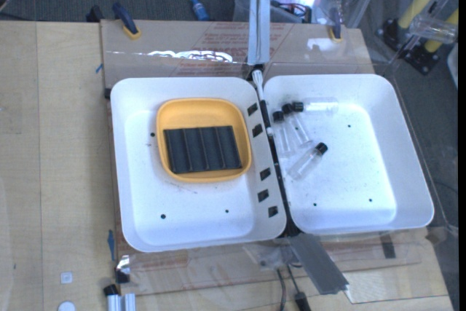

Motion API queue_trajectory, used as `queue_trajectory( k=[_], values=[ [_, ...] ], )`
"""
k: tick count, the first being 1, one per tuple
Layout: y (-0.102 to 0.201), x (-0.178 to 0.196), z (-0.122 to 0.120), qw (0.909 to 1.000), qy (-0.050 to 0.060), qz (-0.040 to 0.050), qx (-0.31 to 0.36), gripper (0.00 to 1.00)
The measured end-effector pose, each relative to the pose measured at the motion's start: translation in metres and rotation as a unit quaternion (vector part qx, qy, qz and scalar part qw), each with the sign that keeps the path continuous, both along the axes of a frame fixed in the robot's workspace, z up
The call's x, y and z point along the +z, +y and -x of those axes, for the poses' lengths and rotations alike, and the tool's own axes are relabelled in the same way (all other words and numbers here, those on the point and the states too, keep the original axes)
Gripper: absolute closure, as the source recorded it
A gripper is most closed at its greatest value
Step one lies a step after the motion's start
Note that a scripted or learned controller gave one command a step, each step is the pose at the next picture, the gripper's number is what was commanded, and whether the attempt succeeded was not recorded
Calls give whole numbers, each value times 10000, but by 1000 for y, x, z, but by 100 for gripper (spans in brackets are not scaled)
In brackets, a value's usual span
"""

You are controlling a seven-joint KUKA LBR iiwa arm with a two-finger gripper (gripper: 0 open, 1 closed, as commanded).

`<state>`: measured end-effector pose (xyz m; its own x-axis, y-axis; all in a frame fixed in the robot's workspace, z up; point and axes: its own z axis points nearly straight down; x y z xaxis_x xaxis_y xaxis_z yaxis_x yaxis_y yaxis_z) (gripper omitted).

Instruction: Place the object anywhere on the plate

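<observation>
Object: a dark grey ribbed block (202, 149), rectangular, with four parallel ridges running across its top.
Object location: flat on the plate, covering most of the plate's floor, slightly toward 6 o'clock.
Plate: yellow-orange, squarish with rounded corners (169, 116); it sits in the left bin (138, 215), toward 12 o'clock of centre.
Right bin (378, 193): holds several clear vials with black caps (307, 160), clustered at 10 o'clock near the divider.
Desk (51, 156): pale wood, bearing both bins.
Jaws: state cannot be told.
</observation>
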<state>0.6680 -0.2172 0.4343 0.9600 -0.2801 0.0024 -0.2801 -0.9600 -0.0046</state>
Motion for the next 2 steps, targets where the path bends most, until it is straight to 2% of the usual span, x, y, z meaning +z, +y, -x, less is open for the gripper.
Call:
queue_trajectory(
  k=[1, 2],
  values=[
    [-3, 0, 0, 9990, 2, -2, 438, 100],
    [-2, 0, 0, 9990, -3, 4, 446, 100]
  ],
)
